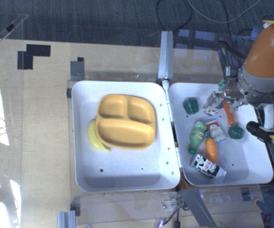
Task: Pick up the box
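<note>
Nearest in the right bin (250,177) lies a small black-and-white box (207,166), tilted, close to the bin's near wall. Just beyond it, touching or nearly so, is an orange carrot (212,149) pointing away. A small red-and-white carton (216,131) sits right behind the carrot, and to its left a green bottle (197,136) lies along the bin floor. To the right of the carton rests a round dark green piece (236,132).

Over in the left bin (82,141), a yellow sectioned tray (126,121) lies upside down in the middle, with a yellow item (95,136) peeking out from under its left edge.

Farther back in the right bin there is a dark green cup (191,105) near the left wall, and a slim orange-red stick (228,113) lying beneath the arm. The gripper (221,99) hangs over the far part of this bin, well apart from the box; how its fingers are set I cannot tell from here. The grey arm with the orange band (266,51) reaches in from the far right.
</note>
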You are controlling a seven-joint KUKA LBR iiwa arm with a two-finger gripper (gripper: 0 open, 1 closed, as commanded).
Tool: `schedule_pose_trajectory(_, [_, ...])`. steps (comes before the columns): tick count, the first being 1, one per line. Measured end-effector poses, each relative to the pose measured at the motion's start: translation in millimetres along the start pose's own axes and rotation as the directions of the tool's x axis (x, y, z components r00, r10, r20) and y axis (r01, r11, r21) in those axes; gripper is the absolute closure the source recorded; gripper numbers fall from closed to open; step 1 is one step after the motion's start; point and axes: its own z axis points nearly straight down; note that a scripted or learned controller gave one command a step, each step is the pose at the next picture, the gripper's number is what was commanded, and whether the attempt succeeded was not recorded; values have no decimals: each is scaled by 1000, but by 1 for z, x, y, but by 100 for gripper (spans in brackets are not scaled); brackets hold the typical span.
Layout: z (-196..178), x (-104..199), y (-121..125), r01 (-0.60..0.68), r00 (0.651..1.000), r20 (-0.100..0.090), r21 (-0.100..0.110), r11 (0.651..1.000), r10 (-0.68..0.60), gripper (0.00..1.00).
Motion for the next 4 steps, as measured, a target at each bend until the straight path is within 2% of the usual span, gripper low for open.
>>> schedule_pose_trajectory(1, [117, 18, 33, -252, 968, -1, -4, 968, 252, 0])
schedule_pose_trajectory(2, [116, -50, -11, -344, 939, 1, -4, 939, 344, 0])
schedule_pose_trajectory(3, [116, -50, -11, -344, 939, 1, -4, 939, 344, 0])
schedule_pose_trajectory(4, [118, -65, 68, -566, 825, 2, 1, 825, 566, 0])
